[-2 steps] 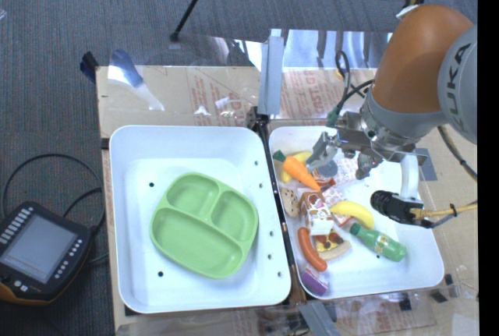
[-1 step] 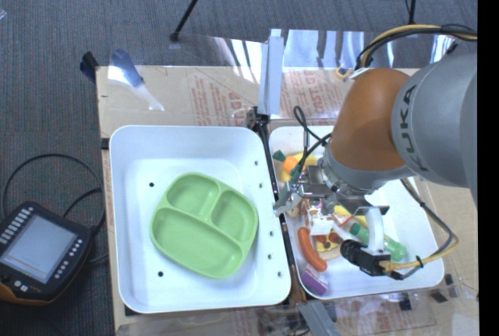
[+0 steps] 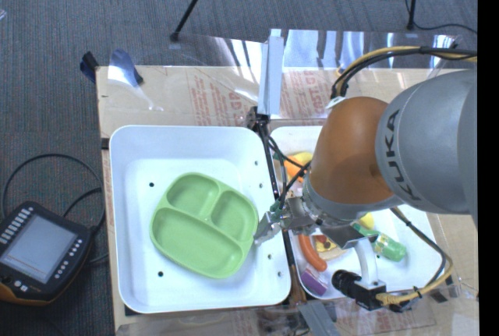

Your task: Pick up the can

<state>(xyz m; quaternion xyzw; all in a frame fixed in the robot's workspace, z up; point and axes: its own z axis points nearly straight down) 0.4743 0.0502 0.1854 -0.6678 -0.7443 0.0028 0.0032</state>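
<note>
- One claw shows at the end of the grey arm, low over the strip where the two white bins meet, just beside the right rim of the green plate.
- We cannot tell whether the claw is wide or narrow, and we see nothing held in it from this angle.
- Above the claw, the orange band of the arm bulks over the right bin and hides much of its floor.
- As for the can, we cannot tell which of the things in the right bin it is, if any; the small things that show there are partly covered.
- Around the arm in that bin we see an orange and yellow thing near the back-left corner, a red-orange sausage shape, a small purple thing and a green thing with a bit of yellow beside it.
- The left bin holds the plate, which has three hollows and lies flat, slightly turned.
- Both bins rest on a brown board.
- Well apart on the carpet to the left lies a handset with a screen, its cable looping behind it.
</note>
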